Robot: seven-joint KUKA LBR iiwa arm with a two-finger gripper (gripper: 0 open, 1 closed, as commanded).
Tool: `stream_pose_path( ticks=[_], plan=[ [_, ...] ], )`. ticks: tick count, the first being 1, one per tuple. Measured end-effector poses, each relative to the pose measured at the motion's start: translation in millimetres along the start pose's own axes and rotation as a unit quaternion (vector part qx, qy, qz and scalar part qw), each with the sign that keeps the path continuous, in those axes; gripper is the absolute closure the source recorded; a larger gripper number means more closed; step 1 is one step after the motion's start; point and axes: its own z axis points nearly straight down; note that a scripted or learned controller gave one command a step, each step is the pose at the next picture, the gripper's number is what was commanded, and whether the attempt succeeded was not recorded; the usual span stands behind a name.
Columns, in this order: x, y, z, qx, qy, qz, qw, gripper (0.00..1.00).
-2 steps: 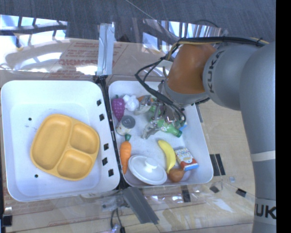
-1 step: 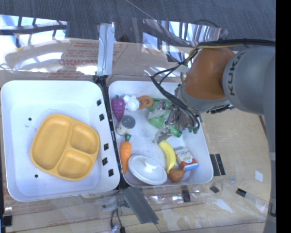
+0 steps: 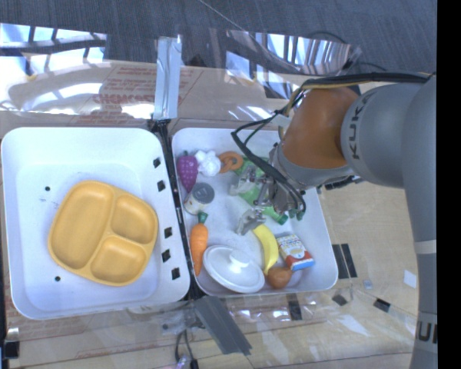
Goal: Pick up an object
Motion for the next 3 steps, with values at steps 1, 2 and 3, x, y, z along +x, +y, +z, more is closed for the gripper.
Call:
stream_pose_path(
  ticks=[1,2,3],
  plan=[
    [51,-3,-2,0.000,-0.003,0.043,0.9991,0.00],
    [49,-1,-12,0.000,-0.004,0.039,0.9992,1.00],
    [-1,-23,-171,0.002,-0.008,0.047,0.9989,1.00]
  ],
)
